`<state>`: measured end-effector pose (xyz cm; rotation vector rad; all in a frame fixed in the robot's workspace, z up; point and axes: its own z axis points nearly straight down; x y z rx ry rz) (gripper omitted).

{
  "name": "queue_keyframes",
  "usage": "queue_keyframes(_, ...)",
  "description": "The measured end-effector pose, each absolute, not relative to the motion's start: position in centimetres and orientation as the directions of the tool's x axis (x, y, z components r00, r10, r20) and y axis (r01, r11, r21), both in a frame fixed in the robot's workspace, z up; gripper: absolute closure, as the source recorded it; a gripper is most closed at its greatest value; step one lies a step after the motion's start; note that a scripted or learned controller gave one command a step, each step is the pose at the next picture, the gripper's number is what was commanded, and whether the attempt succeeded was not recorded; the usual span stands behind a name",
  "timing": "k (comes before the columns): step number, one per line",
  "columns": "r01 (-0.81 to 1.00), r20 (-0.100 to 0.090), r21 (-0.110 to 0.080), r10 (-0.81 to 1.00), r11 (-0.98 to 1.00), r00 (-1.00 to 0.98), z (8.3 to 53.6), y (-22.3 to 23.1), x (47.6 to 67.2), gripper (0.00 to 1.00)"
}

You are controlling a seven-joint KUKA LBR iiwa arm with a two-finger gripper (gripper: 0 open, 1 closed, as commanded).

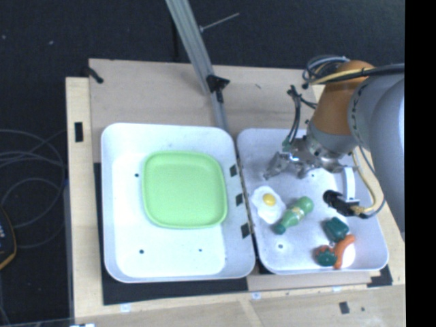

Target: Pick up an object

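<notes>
Gripper (287, 172) hung low over the back part of the right bin (308, 256), fingers spread apart, nothing between them. Just in front of it, apart from it, lay a toy fried egg (266, 203) near the bin's left wall. A green bottle (294, 214) lay tilted on its side right beside the egg. Further right sat a teal block (335, 228), and near the front right corner an orange and white toy (340, 252) with a green end. The left bin (122, 182) held a square green plate (184, 189), lying flat.
</notes>
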<state>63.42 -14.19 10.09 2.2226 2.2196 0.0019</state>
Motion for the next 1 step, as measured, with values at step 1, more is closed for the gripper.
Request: queue_keyframes(1, 1.0, 0.001, 0.003, 1.0, -0.003, 0.003, 11.17, -14.24, 63.45, 1.0)
